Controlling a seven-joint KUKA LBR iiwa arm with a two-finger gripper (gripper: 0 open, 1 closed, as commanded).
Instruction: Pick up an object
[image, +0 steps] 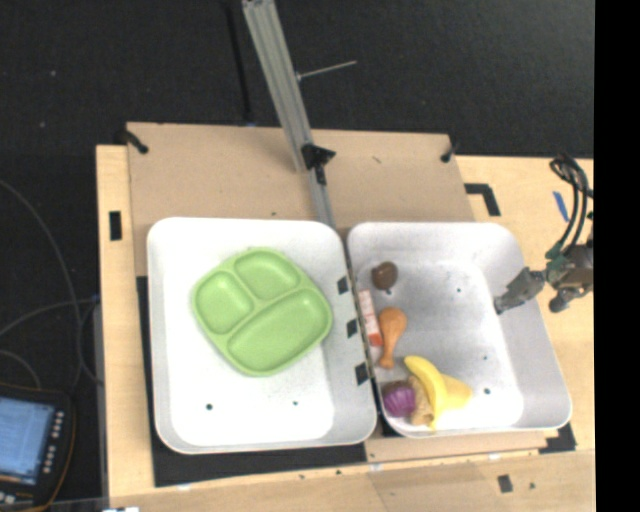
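Banana (437, 385) and purple fruit (399, 400) lie at right bin's (520, 390) near corner, drumstick (390, 332) and brown item (384, 275) along its left wall. Left bin (180, 400) bears green plate (262, 310). Gripper (520, 290), over right rim, touches nothing; its opening cannot be told.

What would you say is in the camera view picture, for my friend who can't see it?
Two white bins sit side by side on a bench: the left bin holds a green divided plate, and the right bin has toy food along its left side, including a yellow banana. The robot's tool sits at the right bin's right edge.
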